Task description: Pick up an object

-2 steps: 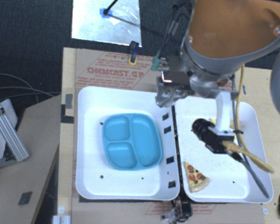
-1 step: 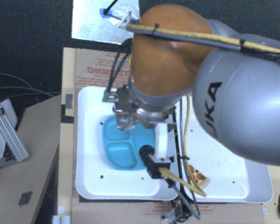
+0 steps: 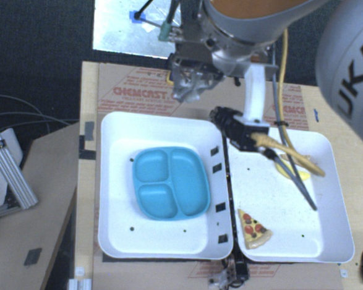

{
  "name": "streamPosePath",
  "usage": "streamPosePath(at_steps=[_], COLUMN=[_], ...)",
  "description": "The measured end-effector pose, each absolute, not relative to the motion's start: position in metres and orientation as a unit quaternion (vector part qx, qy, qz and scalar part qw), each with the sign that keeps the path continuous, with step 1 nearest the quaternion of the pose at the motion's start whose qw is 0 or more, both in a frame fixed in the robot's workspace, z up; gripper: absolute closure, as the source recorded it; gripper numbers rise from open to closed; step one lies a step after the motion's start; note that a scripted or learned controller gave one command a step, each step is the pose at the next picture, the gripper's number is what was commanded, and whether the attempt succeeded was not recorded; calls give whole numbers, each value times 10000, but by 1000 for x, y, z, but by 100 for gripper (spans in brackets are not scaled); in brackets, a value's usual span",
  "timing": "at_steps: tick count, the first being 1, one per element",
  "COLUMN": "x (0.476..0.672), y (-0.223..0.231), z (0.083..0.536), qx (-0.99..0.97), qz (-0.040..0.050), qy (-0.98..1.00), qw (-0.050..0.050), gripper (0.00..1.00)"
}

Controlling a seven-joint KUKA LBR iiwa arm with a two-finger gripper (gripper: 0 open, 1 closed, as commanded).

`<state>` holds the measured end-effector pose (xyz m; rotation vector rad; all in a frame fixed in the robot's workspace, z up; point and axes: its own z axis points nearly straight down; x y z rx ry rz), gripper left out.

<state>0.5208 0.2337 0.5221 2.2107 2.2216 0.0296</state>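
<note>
Cardboard bench [image 3: 142, 92]; white bin [image 3: 117, 137] holds blue tray [image 3: 169, 184].

floor [image 3: 34, 38]: dark carpet | bright patch [image 3: 125, 26] top | cardboard sheet [image 3: 142, 92] on bench | 1 alu rail [image 3: 6, 172] L

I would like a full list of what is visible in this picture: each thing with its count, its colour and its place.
left bin: one, white, on the cardboard
right bin: one, white, beside the left bin
plate: one, blue, three compartments, in the left bin
pizza slice: one, tan with red dots, near front of the right bin
yellow thing: one, partly covered, kind unclear, in the right bin
cardboard: one sheet, brown with red print, under both bins
arm: one, grey with orange band, entering from upper right
gripper: one, metallic, above the cardboard behind the left bin
</note>
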Motion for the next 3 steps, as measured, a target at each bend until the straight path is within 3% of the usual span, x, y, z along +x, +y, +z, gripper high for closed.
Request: streamPosePath(at_steps=[1,2,3], x=[502,505,531], y=[203,230,234], z=[537,366,545], qx=[7074,7064,7054], qz=[23,-72,104], qy=[7068,7077,7088], qw=[8,-31,40], gripper=[100,100,100])
